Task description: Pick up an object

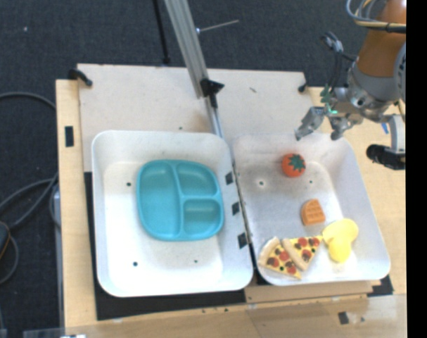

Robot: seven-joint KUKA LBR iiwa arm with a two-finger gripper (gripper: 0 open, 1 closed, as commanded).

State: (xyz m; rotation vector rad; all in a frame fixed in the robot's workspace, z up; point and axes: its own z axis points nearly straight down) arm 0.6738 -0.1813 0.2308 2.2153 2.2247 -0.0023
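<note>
Approach step: gripper (320, 127) spread, holding nothing, above right bin (364, 189) rim at 12 o'clock; tomato (293, 165) just at its 7 o'clock; next, likely descend over tomato, then close.

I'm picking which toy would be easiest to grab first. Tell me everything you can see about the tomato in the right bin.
The tomato is a small, round toy, red-orange with a dark green leafy cap on top, apparently plastic with a smooth surface. It sits upright on the floor of the right bin, in the far part, alone and touching no other toy. The other toys lie nearer the front of the bin. The gripper hangs above the bin's far edge, apart from the tomato.
</note>
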